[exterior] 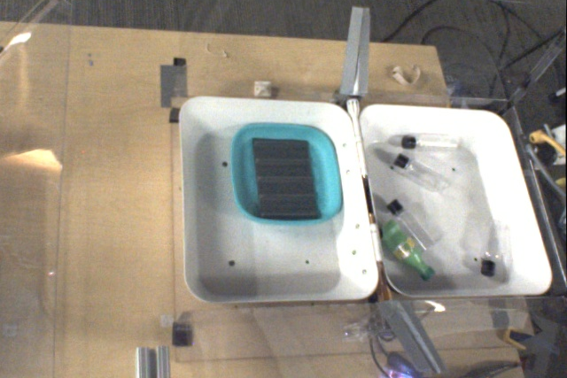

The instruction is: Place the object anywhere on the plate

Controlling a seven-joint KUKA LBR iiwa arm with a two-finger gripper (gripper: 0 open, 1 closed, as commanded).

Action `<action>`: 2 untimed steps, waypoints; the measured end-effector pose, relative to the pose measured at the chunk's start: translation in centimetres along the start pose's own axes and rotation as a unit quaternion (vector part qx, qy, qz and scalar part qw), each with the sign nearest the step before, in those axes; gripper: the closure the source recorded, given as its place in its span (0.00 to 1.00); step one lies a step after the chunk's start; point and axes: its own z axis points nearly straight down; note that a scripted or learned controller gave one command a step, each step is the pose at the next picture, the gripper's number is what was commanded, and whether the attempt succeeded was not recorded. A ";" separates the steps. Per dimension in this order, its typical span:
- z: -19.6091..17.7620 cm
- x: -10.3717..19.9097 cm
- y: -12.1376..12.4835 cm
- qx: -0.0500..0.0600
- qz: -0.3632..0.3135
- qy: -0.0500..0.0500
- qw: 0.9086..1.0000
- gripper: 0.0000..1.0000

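A wooden worktop (106, 217) carries two white bins. The left bin (204, 270) holds one teal plate (244, 150) with a dark ridged centre. The right bin (523, 217) holds one green bottle (406, 248) near its left wall and about five clear black-capped vials (423, 140).

- I see two white bins (204, 279) on a tan wood-grain desk (89, 190).
- The plate (244, 181) reads teal, with a dark grey ribbed block (285, 179) on it.
- One bottle (406, 247) is green.
- The other bottles (425, 168) look clear with black caps.
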 end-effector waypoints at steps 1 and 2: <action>-9.5 -0.1 0.6 -0.001 -0.001 0.001 1.000 0.00; 2.1 -0.1 0.6 0.001 0.001 -0.001 1.000 0.00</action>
